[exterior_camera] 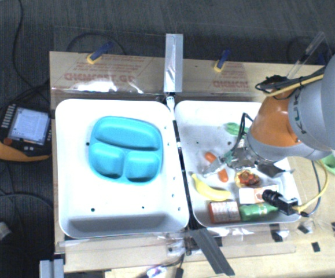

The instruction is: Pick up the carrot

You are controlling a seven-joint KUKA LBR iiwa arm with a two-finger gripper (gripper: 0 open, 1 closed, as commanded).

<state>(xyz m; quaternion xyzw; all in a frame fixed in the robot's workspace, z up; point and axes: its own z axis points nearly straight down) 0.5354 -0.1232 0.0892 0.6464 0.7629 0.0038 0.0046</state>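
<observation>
Two white bins sit side by side on the surface, and you see them from the one camera above. The left bin holds a blue divided tray. The right bin holds a crowd of small things: a banana, a red bottle, a green bottle and a small dish of food. The carrot is a short orange piece near the middle of this bin, just above the banana, and another small orange piece lies a little up and to the left of it. The hand hangs low, just beside the carrot on its upper right. You cannot tell if it is open or closed, because the wrist covers it. I judge the carrot to be a light, stiff toy with a smooth skin, so it may slip. You should take it across its middle, away from the banana.
</observation>
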